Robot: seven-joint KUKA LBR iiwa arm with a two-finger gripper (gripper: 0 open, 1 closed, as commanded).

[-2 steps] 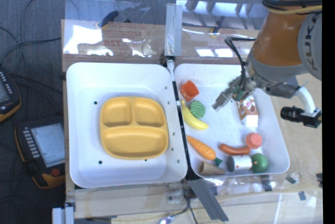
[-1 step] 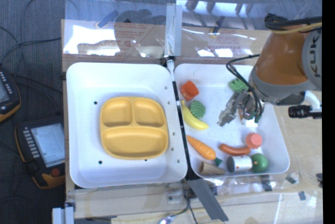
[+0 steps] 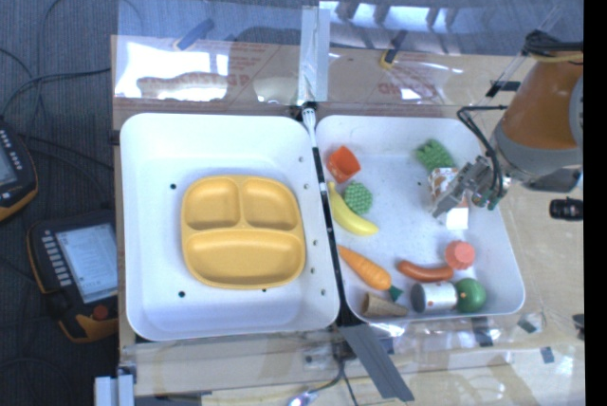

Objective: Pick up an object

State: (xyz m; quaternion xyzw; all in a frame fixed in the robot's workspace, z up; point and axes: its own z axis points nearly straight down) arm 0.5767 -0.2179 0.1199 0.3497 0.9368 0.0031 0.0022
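Note:
My gripper [image 3: 453,199] hangs low over the right side of the right bin [image 3: 417,131], reaching in from the grey and orange arm [image 3: 539,124]. Its tip lies between a small white-and-brown piece [image 3: 440,178] on its left and a white cube [image 3: 457,219] just below it. I see nothing held. A bumpy green toy [image 3: 434,154] lies a little further back. Other toy foods in this bin are a red-orange block [image 3: 342,162], a green round piece [image 3: 358,197], a banana [image 3: 351,217], a carrot [image 3: 365,268] and a red sausage [image 3: 426,270].
Along the right bin's front wall lie a cone [image 3: 382,304], a silver can [image 3: 434,297], a green ball [image 3: 470,295] and a small orange piece [image 3: 460,253]. The left bin [image 3: 152,167] holds a yellow divided plate [image 3: 244,230]. A raised divider [image 3: 321,205] separates the bins.

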